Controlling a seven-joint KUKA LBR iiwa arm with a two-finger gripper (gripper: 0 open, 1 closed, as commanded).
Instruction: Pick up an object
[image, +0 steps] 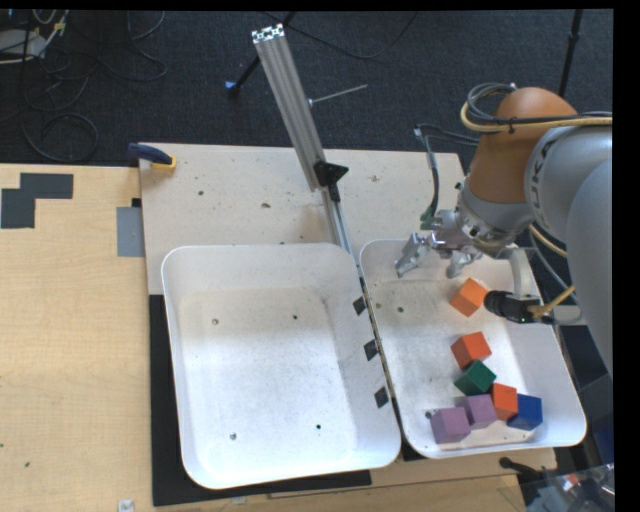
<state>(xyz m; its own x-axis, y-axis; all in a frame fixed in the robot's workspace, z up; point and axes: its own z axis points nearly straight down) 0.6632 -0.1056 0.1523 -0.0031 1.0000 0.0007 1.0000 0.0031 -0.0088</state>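
The table (240, 190) carries two shallow white bins side by side, so one can feed the other. The left bin (200, 440) has only its speckled floor to offer, which is likely why the arm (560, 180) reaches in over the right bin (400, 330), where every candidate for picking lies.

The gripper (432, 258) hangs over that bin's far end, at about eleven o'clock from the bin's middle, its two fingers spread apart with nothing between them. I judge it poised before a descent, nothing grasped yet.

Nearest it, at about four o'clock from the gripper, sits a lone orange cube (468, 297), tilted and apart from the rest, probably the easiest catch. Further toward six o'clock the others crowd the near corner: a red-orange cube (470, 348) touching a dark green cube (476, 379), then two purple cubes (464, 417), another orange one (505, 398) and a blue cube (528, 410), all packed close, which would leave fingers little room.
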